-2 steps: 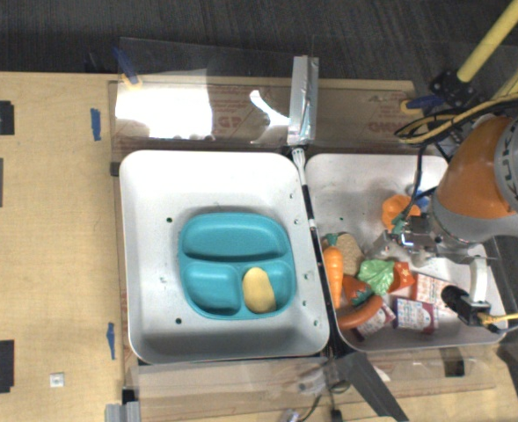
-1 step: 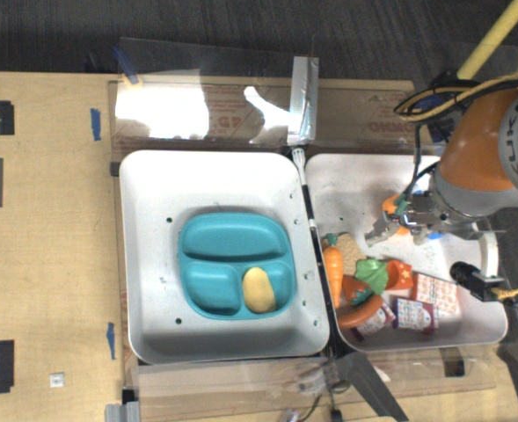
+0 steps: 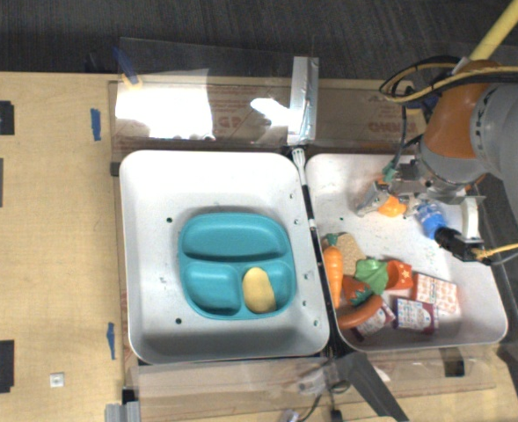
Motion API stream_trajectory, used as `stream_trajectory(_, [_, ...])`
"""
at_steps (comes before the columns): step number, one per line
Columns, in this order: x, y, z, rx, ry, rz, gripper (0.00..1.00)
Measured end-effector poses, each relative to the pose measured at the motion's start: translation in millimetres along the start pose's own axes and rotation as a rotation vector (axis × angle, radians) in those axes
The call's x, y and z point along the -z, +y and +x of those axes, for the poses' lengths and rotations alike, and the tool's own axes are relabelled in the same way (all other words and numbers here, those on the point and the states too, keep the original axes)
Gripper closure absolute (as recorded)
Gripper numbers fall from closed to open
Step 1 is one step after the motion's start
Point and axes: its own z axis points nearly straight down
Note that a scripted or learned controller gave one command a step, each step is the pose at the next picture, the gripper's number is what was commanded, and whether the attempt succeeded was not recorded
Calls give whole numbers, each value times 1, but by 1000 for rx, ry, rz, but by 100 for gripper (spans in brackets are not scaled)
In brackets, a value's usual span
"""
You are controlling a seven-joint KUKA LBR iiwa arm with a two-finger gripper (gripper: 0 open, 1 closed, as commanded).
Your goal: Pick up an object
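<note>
My gripper (image 3: 383, 197) hangs low over the far part of the right bin (image 3: 483, 323), under the grey wrist with the orange band. A small orange object (image 3: 390, 207) lies right at its tip, and the view does not show whether it is held. Just to the right lies a blue object (image 3: 431, 220). Toward the near side of this bin a pile holds a carrot (image 3: 332, 272), a green piece (image 3: 373, 272), a red piece (image 3: 400, 276), a sausage (image 3: 361, 311) and a red-and-white carton (image 3: 437, 294).
The left bin (image 3: 144, 236) holds a teal divided plate (image 3: 232, 258) with a yellow oval object (image 3: 259, 289) in its near right compartment. A raised divider (image 3: 310, 227) separates the bins. Cables (image 3: 470, 249) trail off the wrist over the right bin's right side.
</note>
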Motion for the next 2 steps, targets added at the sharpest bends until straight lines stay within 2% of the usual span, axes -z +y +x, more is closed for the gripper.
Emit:
stream_trajectory(1, [11,0,0,2,-1,3,100])
stream_trajectory(2, [102,3,88,111,3,-3,100])
